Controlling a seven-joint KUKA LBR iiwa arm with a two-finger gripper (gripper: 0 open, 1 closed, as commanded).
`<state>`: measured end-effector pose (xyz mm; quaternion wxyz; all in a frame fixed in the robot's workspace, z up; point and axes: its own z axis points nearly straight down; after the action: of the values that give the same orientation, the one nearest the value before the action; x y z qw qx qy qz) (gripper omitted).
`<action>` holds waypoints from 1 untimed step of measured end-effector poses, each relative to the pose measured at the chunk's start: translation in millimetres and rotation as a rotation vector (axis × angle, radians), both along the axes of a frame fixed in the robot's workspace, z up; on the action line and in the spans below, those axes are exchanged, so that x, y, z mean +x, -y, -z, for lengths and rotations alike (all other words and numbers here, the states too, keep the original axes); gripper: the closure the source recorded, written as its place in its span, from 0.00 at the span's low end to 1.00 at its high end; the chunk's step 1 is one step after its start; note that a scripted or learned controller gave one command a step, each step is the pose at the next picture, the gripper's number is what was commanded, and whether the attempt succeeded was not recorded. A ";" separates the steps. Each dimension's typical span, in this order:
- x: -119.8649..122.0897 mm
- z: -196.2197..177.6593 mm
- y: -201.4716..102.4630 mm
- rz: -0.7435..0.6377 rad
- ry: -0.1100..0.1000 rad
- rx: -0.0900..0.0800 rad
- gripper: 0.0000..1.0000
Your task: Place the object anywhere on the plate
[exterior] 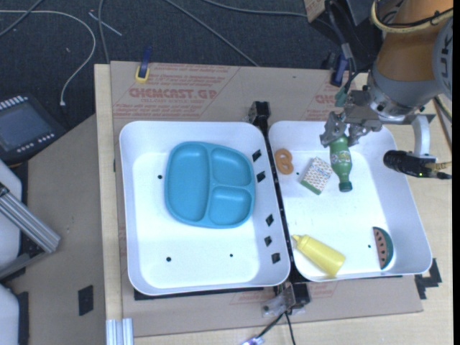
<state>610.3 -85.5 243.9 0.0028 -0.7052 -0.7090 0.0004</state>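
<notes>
Between gripper fingers, green bottle

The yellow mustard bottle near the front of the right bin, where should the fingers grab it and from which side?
Probably from above, across the wide body of the yellow mustard bottle. It lies on its side, slanted, with its narrow cap end toward the divider, so the fingers should close across its short width.
</notes>
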 end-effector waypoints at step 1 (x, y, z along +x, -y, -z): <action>-17.3 13.5 -48.0 0.001 0.000 0.000 1.00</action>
<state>593.0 -37.5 230.3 0.0028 -0.7056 -0.7086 0.0007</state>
